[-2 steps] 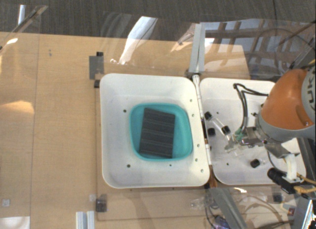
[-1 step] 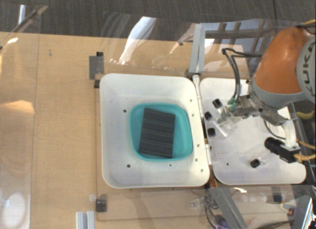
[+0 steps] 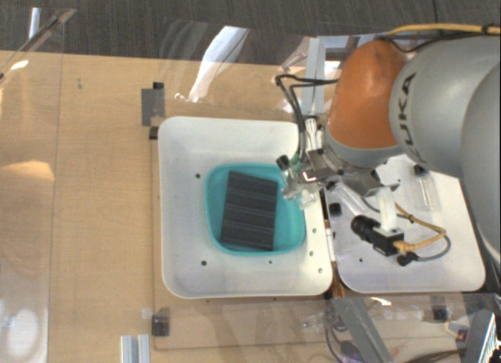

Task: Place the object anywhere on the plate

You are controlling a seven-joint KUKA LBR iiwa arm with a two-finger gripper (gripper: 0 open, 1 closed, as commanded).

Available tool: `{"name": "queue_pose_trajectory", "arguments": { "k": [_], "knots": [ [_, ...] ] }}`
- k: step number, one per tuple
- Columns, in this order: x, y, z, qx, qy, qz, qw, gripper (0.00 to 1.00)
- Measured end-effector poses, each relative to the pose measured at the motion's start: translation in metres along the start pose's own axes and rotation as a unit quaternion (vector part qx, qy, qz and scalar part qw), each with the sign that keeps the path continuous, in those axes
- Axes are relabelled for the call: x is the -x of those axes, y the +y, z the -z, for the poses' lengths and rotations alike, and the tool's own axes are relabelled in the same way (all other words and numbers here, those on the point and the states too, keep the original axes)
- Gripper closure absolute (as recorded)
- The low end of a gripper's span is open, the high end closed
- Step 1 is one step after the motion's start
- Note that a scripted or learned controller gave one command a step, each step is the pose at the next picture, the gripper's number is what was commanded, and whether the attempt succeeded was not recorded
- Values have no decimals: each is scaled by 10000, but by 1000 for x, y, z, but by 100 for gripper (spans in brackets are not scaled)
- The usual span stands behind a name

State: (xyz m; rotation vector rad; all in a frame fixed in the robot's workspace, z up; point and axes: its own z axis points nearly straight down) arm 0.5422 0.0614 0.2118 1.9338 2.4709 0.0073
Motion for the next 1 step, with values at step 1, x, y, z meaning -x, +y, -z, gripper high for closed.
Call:
{"name": "queue_pose_trajectory", "arguments": {
  "k": [1],
  "knots": [
    [0, 0, 0, 1, 0, -2, 10000, 0]
  ]
}}
